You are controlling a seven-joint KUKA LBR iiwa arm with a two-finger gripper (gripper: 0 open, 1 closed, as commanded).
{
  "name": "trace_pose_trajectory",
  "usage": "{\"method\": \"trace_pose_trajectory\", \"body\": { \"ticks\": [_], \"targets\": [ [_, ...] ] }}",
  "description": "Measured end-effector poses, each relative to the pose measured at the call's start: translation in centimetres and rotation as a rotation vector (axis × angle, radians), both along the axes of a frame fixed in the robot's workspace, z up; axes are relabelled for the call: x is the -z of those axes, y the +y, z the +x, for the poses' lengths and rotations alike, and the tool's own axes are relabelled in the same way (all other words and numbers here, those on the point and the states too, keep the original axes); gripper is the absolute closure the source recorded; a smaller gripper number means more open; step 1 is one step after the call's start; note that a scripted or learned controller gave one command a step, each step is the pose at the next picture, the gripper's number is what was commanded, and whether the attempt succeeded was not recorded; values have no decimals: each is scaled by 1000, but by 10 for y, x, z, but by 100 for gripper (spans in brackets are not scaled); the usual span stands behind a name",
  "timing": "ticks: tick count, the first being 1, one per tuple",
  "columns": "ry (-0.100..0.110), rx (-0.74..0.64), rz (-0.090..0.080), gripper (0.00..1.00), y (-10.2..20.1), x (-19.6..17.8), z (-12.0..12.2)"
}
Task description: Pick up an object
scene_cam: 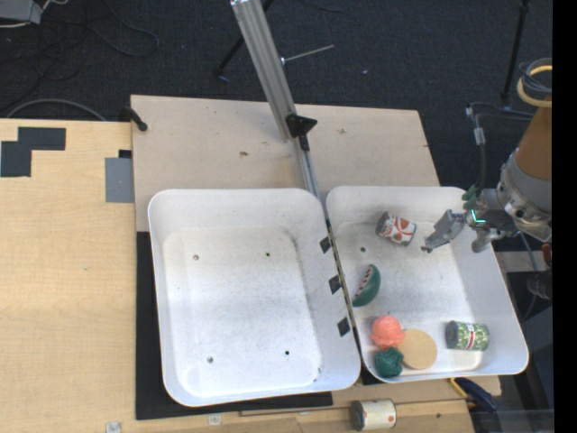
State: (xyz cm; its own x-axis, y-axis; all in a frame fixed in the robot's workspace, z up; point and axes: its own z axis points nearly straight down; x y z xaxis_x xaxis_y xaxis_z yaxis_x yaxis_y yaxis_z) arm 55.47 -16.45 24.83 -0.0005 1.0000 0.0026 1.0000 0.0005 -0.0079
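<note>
My gripper (pixel 453 241) hangs over the upper right part of the right bin (pixel 505 296). It is open, with nothing between its fingers. A red and white can (pixel 395 229) lies just left of the left fingertip, apart from it. A watermelon slice toy (pixel 366 284) lies near the bin's left wall. Along the front of the bin sit a pink ball (pixel 387 329), a tan disc (pixel 418 349), a dark green lump (pixel 389 363) and a green can (pixel 466 336).
The left bin (pixel 180 242) sits beside the right one, with a divider and black clips (pixel 335 283) between them. A slanted metal rail (pixel 270 70) rises behind the bins. A small cylinder (pixel 373 414) lies on the bench in front.
</note>
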Motion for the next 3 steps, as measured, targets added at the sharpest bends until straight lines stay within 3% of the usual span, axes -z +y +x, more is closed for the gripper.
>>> {"method": "trace_pose_trajectory", "body": {
  "ticks": [1, 3],
  "targets": [
    [-5, 2, -1, 0, -1, -3, 1],
    [1, 4, 1, 0, 15, 116, -7]
  ]
}}
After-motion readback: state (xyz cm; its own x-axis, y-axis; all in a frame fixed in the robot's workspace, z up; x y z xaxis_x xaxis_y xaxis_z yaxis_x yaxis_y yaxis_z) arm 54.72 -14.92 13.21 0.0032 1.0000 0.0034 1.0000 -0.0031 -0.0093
